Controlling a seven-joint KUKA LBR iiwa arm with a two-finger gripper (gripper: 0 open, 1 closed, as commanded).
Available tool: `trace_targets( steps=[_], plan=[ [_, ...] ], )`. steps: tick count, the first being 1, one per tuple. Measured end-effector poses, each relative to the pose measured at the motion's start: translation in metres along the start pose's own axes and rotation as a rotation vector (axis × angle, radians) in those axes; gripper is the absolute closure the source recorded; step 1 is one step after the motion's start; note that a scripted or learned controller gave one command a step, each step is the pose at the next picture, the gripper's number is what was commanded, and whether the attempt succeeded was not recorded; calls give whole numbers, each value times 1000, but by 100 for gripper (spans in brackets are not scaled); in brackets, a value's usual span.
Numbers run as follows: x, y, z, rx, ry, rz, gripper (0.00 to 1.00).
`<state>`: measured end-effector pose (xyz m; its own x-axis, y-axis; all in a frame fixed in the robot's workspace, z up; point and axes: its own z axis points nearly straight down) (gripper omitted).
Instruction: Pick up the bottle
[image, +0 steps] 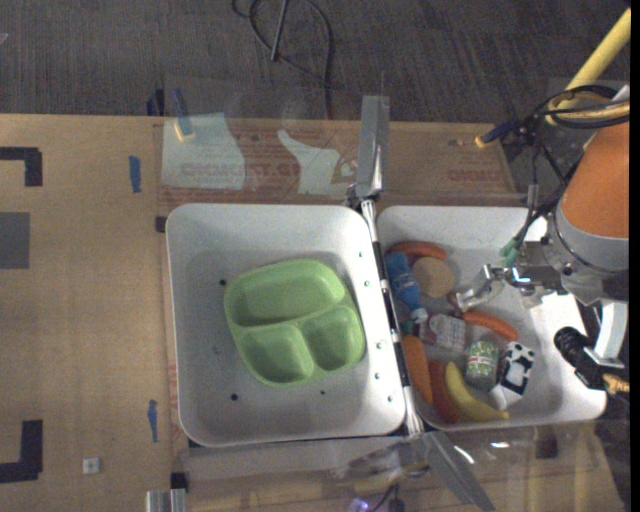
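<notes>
Arm enters from the right edge of the frame, orange band visible at upper right, wrist hanging over the right bin (560, 395). Gripper (470, 296) sits over the middle of that bin, metallic fingers pointing left toward the clutter; whether they're spread or pressed together can't be told at this resolution, and nothing reads as pinched between them

Bottle (404, 282) is the blue one lying on its side along the left wall of the right bin, just beside the divider, upper part of the pile. Gripper is near it but apart, offset to the right and a bit lower in frame

Clutter around it: round tan item (434, 277) just right of the bottle, red sausage-like piece (418, 249) above it, carrot (417, 367) and banana (470, 397) toward the bottom, small green can (481, 362), black-and-white toy (516, 367) lower right

Left bin (190, 300) holds a green divided plate (293, 320), well apart from the action, not relevant to the pick

Judgement: this looks like approach, not grasp. Bottle hugging the bin wall is the awkward bit; one finger needs room between bottle and wall, and the tan item crowds the other side. Likely failure modes: clipping the wall, or closing on a neighbour instead
</notes>
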<state>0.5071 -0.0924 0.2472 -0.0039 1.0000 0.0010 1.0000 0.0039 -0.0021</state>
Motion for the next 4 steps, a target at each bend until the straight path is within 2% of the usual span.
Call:
trace_targets(
  steps=[1, 2, 3, 4],
  plan=[
    [-55, 140, 54, -4, -2, 83, 0],
    [-56, 142, 42, -9, -4, 83, 100],
    [-120, 160, -64, -5, -3, 353, 100],
    [-76, 160, -100, -5, -1, 777, 100]
  ],
)
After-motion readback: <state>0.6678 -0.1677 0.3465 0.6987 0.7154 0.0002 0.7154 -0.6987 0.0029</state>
